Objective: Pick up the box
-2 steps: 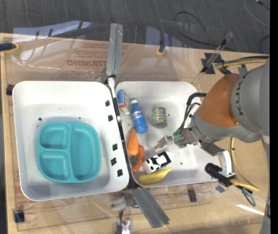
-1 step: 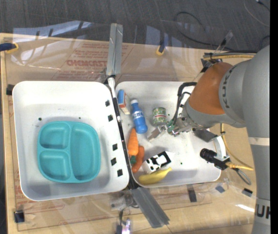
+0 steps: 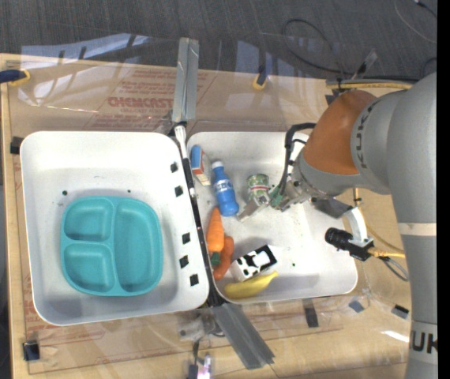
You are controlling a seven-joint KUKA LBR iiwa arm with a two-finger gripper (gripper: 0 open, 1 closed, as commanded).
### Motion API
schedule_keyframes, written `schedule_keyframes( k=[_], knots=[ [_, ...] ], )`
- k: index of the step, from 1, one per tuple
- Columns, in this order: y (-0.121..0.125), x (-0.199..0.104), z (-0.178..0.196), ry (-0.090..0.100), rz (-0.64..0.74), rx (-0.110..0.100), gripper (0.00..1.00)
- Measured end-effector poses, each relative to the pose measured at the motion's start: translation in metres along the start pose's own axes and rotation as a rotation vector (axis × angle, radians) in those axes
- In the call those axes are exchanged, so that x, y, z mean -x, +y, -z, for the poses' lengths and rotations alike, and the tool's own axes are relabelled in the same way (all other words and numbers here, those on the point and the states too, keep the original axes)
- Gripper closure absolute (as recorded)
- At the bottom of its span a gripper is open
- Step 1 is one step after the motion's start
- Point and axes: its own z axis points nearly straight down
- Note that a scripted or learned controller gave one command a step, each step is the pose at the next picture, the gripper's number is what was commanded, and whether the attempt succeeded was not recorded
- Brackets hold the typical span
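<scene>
Right bin (image 3: pixel 331 279): box (image 3: pixel 255 263) near, below-left of hand (image 3: pixel 276 198).

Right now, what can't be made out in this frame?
- Gripper: the wrist hides the fingers in the camera view.
- Box: a thin sliver against the right bin's left wall, label too small to read.
- Item under the gripper: too small and blurred to identify.
- Carrot: its lower end is tucked behind other toys.

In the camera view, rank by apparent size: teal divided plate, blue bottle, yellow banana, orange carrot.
1. Teal divided plate, clearly largest.
2-4. Blue bottle, yellow banana and orange carrot look alike; no ranking.
</scene>
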Motion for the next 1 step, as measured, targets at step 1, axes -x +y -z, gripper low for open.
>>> schedule_keyframes(
  k=[1],
  knots=[
    [-0.0714, -0.0263, 0.0001, 0.000, 0.089, 0.001, 0.00]
  ],
)
